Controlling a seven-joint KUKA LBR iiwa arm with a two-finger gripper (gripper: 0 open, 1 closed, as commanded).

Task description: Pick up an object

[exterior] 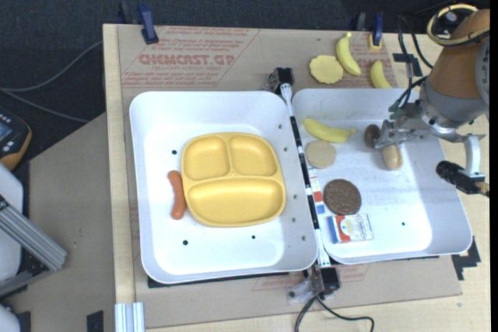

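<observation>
My left bin (pixel 148 190) carries the yellow divided tray (pixel 232 179), a sausage (pixel 177 194) just beside it. In the right bin (pixel 436 221), my gripper (pixel 383 138) hangs over a small tan potato (pixel 391 158); how wide it stands, I cannot tell.

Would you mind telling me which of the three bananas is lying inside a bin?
The banana in the right bin, beside the round tan piece, lies inside. The other two bananas lie outside, on the board behind that bin.
</observation>
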